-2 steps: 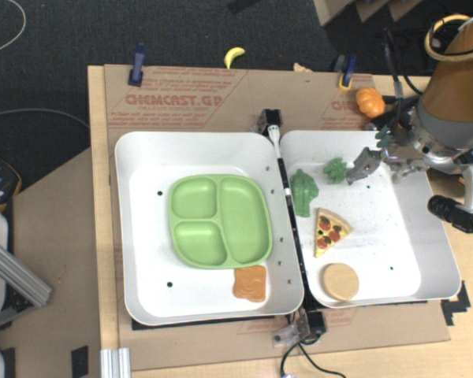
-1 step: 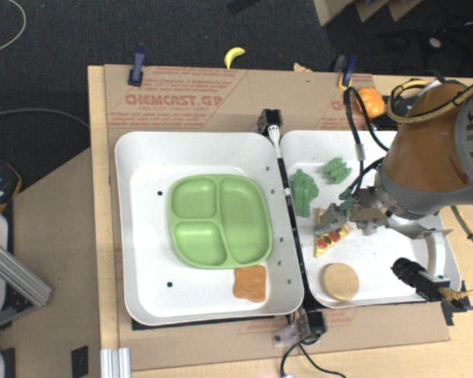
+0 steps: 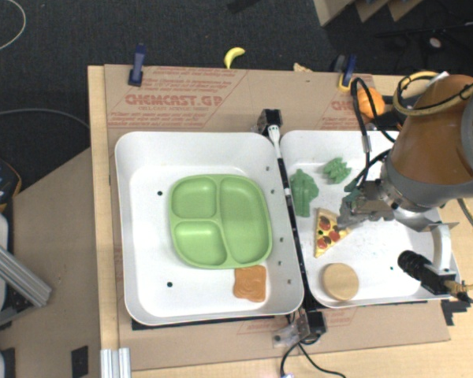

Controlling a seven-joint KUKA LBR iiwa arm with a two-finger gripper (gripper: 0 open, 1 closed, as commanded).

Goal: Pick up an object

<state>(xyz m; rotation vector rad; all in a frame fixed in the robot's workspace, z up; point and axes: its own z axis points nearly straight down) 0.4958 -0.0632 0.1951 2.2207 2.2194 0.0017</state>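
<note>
A: Left bin [image 3: 134, 211] has the green divided plate [image 3: 221, 220] and an orange nugget [image 3: 251, 283]. Right bin [image 3: 378, 294] has broccoli [image 3: 303, 189], a cookie [image 3: 340, 281] and a pizza slice [image 3: 327, 231].

B: And the gripper [image 3: 355, 211]?

A: Low, just beside the pizza slice. Can't tell its state. Nothing looks lifted, so the pick's probably still to do.

The arm [image 3: 433, 152] is bulky and rounded, with a broad orange band above a grey wrist section. Black cables loop over its top and run down its side toward the dark metal gripper [image 3: 355, 209].
</note>
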